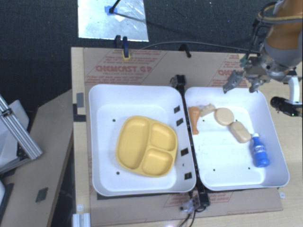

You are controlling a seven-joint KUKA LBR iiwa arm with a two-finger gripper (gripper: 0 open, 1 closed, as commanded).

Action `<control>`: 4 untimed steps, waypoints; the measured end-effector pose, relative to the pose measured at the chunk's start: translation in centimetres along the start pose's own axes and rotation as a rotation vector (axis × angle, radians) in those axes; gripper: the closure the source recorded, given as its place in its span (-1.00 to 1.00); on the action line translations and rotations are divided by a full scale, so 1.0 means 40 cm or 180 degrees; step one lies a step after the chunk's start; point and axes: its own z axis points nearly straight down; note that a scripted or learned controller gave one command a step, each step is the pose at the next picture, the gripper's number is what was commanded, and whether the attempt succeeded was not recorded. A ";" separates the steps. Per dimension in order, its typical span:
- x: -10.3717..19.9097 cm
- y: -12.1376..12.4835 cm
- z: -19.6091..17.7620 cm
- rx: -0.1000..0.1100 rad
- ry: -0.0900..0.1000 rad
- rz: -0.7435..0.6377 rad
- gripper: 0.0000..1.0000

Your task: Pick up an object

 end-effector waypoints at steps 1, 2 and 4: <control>0.001 0.004 -0.020 -0.0038 -0.0004 -0.0006 -1.00; -0.003 0.009 0.136 -0.0024 -0.0004 -0.0001 -1.00; -0.029 -0.018 0.364 -0.0027 -0.0004 -0.0001 -1.00</control>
